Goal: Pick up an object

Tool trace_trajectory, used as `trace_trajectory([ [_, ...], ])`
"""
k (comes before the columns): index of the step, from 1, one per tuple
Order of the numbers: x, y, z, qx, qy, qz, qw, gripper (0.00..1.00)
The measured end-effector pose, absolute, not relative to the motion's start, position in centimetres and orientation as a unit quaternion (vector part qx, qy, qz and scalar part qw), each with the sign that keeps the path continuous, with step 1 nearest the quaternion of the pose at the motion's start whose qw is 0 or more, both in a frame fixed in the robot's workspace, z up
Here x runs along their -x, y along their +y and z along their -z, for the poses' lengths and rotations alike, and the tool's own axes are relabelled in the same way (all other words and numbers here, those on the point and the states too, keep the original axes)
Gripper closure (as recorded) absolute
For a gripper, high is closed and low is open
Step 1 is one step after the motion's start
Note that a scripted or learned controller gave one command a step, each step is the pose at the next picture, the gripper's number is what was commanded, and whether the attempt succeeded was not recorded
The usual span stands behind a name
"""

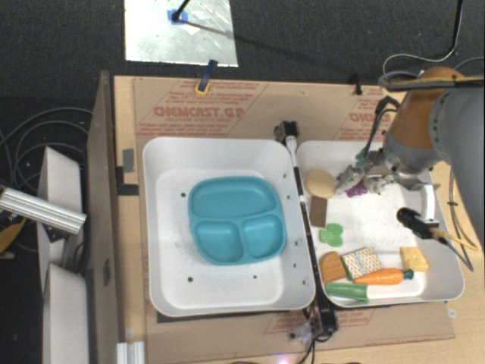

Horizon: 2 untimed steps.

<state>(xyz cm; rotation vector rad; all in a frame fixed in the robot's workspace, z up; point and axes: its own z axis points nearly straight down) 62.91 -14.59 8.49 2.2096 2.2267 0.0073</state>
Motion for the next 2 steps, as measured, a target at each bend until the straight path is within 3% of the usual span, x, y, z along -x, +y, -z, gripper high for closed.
trace_trajectory([
  [1, -65.8, -15.4, -8.6, -0.705, 0.709, -0.0020, 0.002, 0.00],
  [2, -65.9, -15.5, -9.9, -0.704, 0.710, -0.0024, 0.005, 1.00],
])
